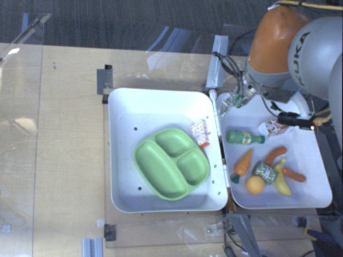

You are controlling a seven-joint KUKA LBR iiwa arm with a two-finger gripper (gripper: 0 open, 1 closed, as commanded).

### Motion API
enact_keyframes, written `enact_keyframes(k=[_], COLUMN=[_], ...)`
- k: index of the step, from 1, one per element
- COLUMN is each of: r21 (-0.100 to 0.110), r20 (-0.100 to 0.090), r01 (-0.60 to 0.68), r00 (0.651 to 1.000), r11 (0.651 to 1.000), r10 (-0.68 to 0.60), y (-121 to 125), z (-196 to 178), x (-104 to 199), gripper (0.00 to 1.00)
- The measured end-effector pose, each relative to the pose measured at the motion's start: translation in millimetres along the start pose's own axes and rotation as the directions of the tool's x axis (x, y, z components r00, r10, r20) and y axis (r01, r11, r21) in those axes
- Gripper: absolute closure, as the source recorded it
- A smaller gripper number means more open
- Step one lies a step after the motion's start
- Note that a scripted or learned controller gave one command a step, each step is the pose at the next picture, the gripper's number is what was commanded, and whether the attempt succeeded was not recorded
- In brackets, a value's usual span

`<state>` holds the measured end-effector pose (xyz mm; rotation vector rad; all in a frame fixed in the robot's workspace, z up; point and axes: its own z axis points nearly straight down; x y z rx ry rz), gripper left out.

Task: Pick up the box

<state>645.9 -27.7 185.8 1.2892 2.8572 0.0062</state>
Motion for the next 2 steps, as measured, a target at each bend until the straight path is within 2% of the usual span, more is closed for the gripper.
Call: enact_keyframes(k=[1, 2], r21=[-0.001, -0.002], r20=[0.000, 0.004], r01=[0.013, 0.126], r00=[1.000, 0.992], r11=[1.000, 0.992], r10=[-0.013, -0.126], y=[42, 7], z=[-14, -30], x=[15, -18], gripper=[1.00, 1.00])
